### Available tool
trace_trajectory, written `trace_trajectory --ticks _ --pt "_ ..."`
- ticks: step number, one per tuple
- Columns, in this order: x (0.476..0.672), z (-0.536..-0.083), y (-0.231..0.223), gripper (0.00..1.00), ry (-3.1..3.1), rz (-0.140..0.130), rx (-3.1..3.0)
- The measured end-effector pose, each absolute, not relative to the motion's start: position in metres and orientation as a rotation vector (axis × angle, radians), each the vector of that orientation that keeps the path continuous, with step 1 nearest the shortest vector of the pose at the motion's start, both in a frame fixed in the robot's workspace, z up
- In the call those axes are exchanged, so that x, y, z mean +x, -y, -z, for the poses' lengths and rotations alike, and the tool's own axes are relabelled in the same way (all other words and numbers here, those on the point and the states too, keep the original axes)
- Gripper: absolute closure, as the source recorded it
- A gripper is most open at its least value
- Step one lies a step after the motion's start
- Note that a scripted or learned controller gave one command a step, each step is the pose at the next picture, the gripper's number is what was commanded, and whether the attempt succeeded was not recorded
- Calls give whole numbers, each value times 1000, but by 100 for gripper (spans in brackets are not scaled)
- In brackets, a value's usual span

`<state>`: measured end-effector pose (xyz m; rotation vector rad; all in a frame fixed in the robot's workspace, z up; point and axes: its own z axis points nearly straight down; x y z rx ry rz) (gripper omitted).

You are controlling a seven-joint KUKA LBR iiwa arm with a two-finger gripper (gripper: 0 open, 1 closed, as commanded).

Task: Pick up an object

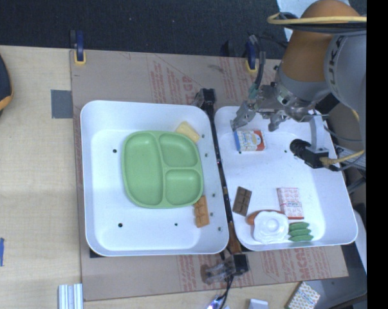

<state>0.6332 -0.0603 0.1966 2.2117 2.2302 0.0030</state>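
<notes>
Green plate (161, 170), white bins (94, 172), brown bar (242, 201).

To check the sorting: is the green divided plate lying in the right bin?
No, the green divided plate lies in the left bin, next to a small yellow piece.

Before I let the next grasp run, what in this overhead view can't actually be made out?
- Gripper: camera view, small and dark at the right bin's far edge; grip state unreadable.
- Small packet: print too small to read; touching the gripper or not, unclear.
- Yellow item: partly hidden behind the green divided plate.
- Arm: cut off by the right edge.
</notes>
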Motion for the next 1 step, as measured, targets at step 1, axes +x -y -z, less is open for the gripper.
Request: trace_trajectory --ticks 1 --pt "658 -195 83 0 -2224 0 2218"
